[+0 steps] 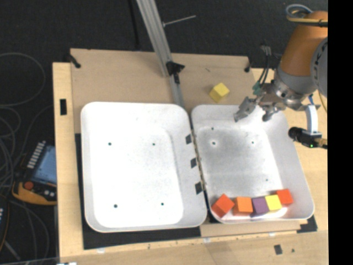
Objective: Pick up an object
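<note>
Here my gripper [255,110] hangs over the far edge of the right bin [292,164], fingers spread and holding nothing. The blocks [252,203] lie in a row along its near edge, well apart from me; a yellow block [219,91] sits on the bench beyond.

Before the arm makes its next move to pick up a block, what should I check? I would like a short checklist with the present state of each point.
1. Blocks to pick are present: ok. A row of five blocks lies along the near edge of the right bin.
2. Gripper carries nothing: ok. Its fingers stand apart, nothing between them.
3. Gripper is above a block: not ok. It hangs over the far edge of the right bin, away from the row.
4. Blocks have room around them: not ok. They touch each other and lie against the bin wall.
5. Yellow block is inside a bin: not ok. It lies on the bench behind the bins.
</note>
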`<action>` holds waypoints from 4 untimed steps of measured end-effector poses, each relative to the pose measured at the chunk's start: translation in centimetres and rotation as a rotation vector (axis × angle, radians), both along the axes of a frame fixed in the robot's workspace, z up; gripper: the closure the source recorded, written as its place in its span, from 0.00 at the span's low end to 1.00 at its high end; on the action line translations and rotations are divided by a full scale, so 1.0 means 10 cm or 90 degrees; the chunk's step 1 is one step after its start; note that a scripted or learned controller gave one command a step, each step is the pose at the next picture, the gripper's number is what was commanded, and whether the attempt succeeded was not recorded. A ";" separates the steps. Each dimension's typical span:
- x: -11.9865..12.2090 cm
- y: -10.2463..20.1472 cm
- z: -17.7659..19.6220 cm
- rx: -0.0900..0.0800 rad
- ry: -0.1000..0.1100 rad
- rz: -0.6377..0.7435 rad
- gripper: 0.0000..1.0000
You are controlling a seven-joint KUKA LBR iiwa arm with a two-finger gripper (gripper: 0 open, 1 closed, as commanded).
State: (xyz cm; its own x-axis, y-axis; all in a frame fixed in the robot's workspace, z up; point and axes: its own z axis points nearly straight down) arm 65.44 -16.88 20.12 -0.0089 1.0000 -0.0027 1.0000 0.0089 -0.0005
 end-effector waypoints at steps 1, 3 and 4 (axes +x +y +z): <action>-0.50 0.36 -0.88 0.003 0.006 -0.006 0.00; -0.90 0.54 -0.76 0.002 0.004 -0.008 0.00; -1.57 0.41 0.41 0.000 -0.006 -0.007 0.00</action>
